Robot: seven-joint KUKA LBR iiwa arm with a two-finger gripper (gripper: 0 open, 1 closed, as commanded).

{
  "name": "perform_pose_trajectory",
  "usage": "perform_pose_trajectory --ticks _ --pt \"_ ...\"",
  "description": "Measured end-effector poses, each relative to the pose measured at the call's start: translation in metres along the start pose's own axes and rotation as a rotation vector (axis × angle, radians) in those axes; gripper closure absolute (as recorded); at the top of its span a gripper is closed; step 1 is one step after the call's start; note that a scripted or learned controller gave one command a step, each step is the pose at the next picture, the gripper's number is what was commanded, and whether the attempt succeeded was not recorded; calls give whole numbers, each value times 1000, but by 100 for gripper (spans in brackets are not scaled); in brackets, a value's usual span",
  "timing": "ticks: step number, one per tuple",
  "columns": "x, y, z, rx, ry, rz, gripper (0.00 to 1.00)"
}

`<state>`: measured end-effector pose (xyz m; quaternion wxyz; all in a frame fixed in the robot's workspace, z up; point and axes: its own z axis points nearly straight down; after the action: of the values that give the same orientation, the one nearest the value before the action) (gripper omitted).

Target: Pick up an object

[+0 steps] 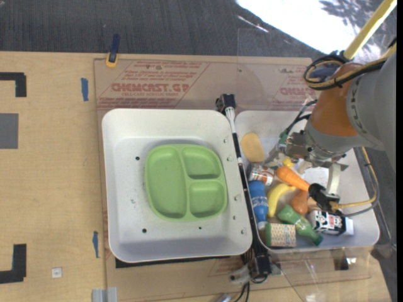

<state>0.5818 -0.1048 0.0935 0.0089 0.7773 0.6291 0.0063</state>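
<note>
- The tool (301, 158) is seen low in the right bin (359, 168), beside the carrot (293, 176); its opening cannot be told.
- Nothing is seen lifted; the pick is judged undone.

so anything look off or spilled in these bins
Nothing spilled or broken. The green plate lies flat in the left bin; the toys in the right bin are heaped untidily, the blue can apparently on its side.
</note>
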Motion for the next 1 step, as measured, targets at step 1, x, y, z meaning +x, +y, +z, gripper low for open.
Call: perform_pose_trajectory --ticks 1 --pt "-3 2 -12 -6 -7 0 100"
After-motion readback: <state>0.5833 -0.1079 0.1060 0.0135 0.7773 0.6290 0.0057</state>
